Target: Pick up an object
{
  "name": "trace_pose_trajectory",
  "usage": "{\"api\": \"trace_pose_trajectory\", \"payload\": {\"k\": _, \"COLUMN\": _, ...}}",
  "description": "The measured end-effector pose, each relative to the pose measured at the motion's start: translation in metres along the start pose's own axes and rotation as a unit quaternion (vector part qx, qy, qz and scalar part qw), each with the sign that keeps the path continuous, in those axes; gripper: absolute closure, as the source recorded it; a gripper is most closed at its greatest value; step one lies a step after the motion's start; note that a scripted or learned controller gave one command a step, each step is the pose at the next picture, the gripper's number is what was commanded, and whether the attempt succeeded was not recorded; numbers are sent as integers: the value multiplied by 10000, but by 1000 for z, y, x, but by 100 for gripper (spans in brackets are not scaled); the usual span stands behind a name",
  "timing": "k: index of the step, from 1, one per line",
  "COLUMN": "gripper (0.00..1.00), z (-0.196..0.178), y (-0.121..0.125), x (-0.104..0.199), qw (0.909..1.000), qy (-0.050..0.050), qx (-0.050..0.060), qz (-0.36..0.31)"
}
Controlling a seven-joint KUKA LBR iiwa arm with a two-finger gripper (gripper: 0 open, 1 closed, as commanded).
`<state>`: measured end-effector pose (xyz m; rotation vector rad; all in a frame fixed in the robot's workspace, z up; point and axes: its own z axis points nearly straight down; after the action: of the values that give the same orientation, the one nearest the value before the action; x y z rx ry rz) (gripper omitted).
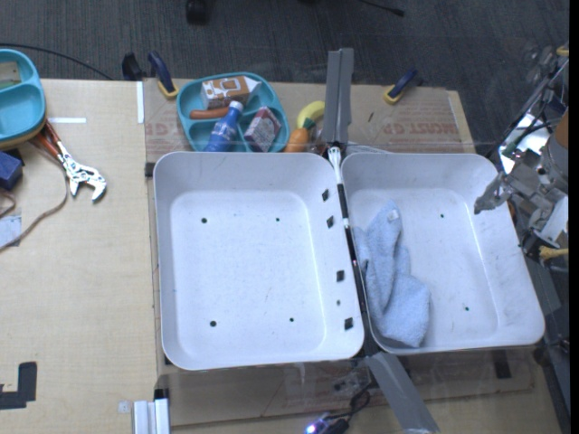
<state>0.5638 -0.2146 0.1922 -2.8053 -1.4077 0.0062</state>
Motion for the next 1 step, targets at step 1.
{"api": "trace_pose_trajectory", "payload": {"k": 1, "gripper": 0, "z": 31, "y": -52, "x": -3, "qw": 9741, "qy": 0, "qx": 8, "qz": 2260}}
